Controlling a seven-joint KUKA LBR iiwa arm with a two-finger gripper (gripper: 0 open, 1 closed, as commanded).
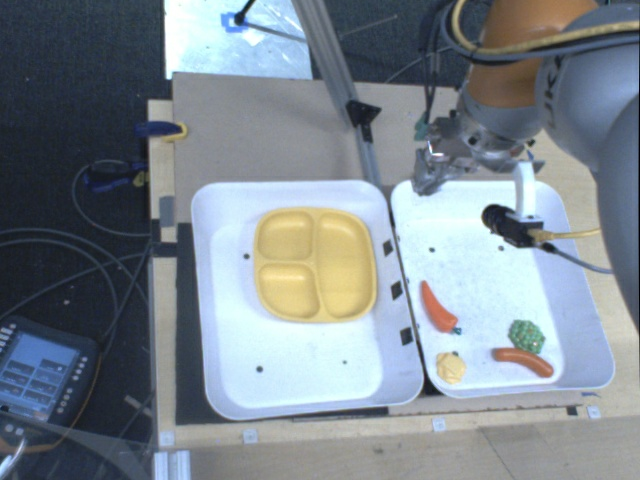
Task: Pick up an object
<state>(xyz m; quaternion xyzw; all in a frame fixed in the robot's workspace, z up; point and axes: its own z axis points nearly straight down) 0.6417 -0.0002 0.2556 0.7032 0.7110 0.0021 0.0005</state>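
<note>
The end effector (432,176), its state impossible to tell, hangs over the right bin's (585,298) far-left corner, the carrot (438,307) lying lengthwise well toward the near side.

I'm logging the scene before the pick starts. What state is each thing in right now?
Yellow plastic divided plate: upright, lying flat in the left white bin, nothing in its compartments.
Orange toy carrot: lying flat in the right white bin, untouched.
Green toy broccoli: resting beside the sausage.
Orange-red toy sausage: lying flat.
Small yellow toy: resting near the bin's front edge.
Gripper: above the right bin's far edge, holding nothing visible.
</note>
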